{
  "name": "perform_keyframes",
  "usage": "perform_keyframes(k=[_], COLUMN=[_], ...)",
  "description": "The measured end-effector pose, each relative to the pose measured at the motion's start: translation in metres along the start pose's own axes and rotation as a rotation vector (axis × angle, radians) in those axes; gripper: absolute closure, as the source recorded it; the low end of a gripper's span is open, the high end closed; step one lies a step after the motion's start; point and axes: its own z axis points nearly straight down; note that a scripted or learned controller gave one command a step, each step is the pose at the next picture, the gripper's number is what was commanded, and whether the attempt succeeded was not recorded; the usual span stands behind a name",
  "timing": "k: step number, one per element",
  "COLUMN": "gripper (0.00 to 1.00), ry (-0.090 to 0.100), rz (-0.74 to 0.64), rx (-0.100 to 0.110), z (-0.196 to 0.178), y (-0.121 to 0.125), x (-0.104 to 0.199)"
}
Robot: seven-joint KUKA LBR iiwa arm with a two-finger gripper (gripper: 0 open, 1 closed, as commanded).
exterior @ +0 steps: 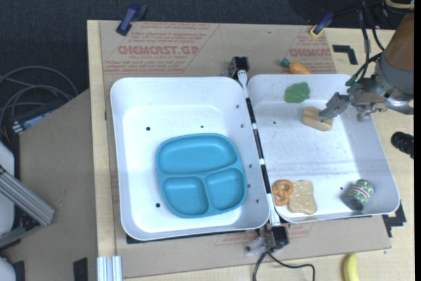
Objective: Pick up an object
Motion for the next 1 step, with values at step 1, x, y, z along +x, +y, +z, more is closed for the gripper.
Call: perform_keyframes(k=[1], gripper=[0.0], ry=[0.002], rz=[0.001], rx=[0.006], z=[0.1153], y=[0.0218], x=[0.0025])
